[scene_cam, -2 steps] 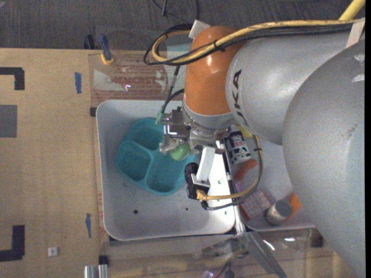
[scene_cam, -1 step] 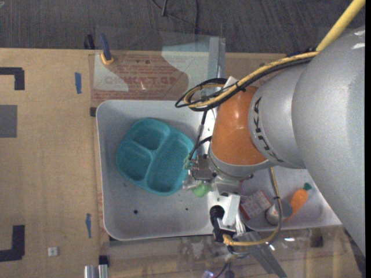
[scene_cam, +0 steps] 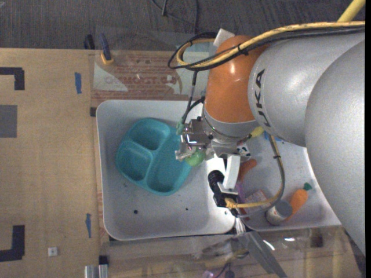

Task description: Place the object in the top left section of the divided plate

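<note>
Teal divided plate (scene_cam: 152,156) lies in left bin (scene_cam: 116,213).

One camera sits high above the bench (scene_cam: 46,155) and looks down at a slant. It sees both white bins (scene_cam: 116,213) from fairly near. The big grey arm (scene_cam: 313,97) comes in from the right, very close to the camera.
</note>
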Motion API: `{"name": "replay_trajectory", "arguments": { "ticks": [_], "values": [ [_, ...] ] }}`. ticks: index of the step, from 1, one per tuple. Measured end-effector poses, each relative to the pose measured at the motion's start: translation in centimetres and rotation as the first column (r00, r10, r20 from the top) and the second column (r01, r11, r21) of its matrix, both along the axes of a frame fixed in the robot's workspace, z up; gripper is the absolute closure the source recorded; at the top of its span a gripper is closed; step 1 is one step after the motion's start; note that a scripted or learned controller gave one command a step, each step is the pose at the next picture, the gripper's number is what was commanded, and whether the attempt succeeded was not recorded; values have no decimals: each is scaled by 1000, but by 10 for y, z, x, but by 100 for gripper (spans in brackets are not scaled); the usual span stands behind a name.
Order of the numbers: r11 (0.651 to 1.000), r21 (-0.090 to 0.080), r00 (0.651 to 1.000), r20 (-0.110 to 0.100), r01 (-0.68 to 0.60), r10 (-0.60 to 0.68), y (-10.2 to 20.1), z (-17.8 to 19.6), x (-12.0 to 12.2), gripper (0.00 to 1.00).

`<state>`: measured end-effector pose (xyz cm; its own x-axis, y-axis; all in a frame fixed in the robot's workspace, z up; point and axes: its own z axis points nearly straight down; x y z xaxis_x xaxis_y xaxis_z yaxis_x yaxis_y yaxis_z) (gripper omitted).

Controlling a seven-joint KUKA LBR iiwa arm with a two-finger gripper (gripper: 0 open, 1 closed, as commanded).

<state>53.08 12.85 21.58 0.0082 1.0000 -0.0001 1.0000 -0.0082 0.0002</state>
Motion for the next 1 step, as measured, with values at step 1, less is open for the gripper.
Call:
{"name": "replay_trajectory", "arguments": {
  "ticks": [1],
  "values": [
    [996, -1, 996, 0, -90, 90, 42, -18, 77, 100]
  ]
}}
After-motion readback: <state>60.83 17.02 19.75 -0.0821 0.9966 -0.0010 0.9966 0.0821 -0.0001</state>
